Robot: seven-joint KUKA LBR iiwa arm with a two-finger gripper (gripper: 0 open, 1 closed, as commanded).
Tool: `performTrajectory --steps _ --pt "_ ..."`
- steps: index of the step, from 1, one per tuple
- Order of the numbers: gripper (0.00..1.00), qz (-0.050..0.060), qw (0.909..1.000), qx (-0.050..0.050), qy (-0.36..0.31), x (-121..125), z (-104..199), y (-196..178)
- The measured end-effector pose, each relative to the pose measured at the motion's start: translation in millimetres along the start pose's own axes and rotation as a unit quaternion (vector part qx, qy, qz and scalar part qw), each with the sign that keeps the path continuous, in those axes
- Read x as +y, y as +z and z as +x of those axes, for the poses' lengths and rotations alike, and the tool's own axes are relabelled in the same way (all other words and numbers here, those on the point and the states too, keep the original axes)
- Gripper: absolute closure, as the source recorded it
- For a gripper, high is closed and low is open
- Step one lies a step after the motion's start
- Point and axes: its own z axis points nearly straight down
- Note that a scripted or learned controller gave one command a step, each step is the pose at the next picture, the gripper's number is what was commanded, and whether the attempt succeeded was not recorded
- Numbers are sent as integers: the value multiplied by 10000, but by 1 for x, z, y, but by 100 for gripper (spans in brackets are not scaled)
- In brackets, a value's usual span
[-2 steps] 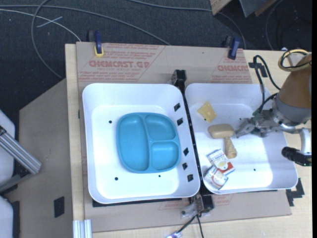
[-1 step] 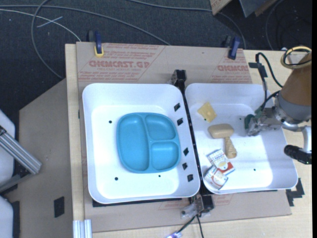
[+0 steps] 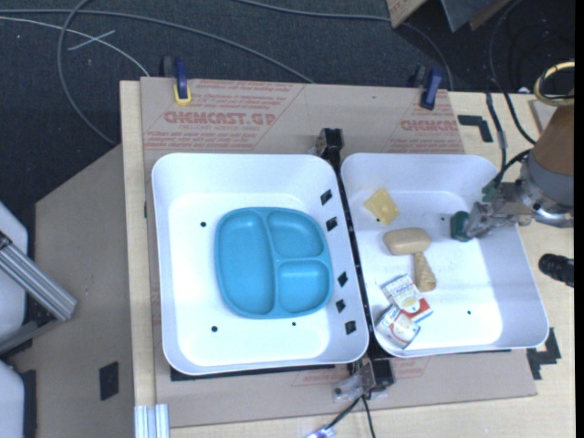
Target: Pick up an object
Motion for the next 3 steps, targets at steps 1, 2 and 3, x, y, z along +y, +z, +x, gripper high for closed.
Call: performTrajectory --steps 1,2,3 --pt "100 8 10000 1 -1 -3 5 -46" --pt "100 -7 10000 -1 -6 -1 15 -98" --pt "100 8 10000 14 -29 12 70 -107"
